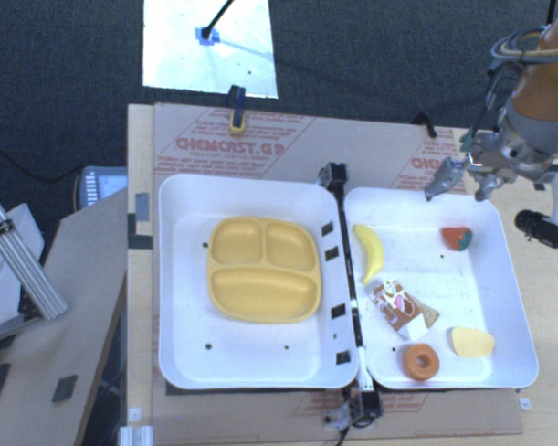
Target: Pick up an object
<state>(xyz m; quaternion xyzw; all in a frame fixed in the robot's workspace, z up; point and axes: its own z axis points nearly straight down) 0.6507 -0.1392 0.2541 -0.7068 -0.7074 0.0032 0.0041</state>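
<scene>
My end effector (463,181), fingers apart and empty, hovers at the bin's far rim; just below it lies the strawberry (457,237), likely light, slick plastic, best pinched across its middle.

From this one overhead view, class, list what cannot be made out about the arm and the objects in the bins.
1. The arm is cut off by the camera view's top and right edges.
2. The gripper is small and blurred above the right bin's far rim.
3. The wrapped item: its printing is too small to read.
4. The strawberry-like piece is too small to identify surely.
</scene>
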